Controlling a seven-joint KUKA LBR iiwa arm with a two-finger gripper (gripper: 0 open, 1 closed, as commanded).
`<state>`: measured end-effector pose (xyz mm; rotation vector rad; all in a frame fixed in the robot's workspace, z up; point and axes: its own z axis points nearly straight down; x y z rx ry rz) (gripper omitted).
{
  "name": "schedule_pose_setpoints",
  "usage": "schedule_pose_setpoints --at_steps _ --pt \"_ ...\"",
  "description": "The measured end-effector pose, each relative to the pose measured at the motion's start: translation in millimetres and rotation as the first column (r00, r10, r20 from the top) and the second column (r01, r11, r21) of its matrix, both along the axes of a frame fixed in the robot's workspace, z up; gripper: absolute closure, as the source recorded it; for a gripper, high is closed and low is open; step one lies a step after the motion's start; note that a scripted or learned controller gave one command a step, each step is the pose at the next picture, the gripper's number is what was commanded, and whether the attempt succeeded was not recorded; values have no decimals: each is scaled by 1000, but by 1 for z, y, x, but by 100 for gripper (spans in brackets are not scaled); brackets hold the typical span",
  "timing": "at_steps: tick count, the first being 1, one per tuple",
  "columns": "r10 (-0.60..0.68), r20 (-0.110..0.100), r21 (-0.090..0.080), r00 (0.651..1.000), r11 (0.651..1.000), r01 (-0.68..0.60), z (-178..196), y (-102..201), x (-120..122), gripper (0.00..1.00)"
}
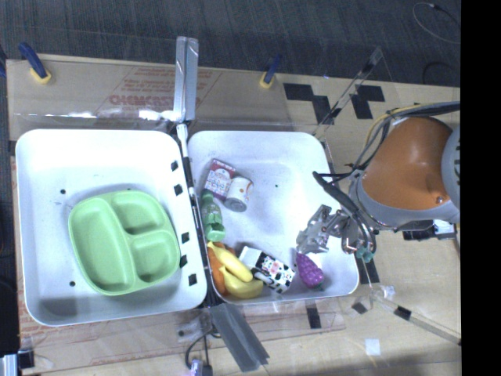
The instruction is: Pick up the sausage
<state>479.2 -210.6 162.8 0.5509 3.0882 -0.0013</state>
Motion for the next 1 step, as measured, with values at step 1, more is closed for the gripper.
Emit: schedule_pose_setpoints --at_steps 1 --pt "3 3 -1 1000 1000 -3 10 0 2 100"
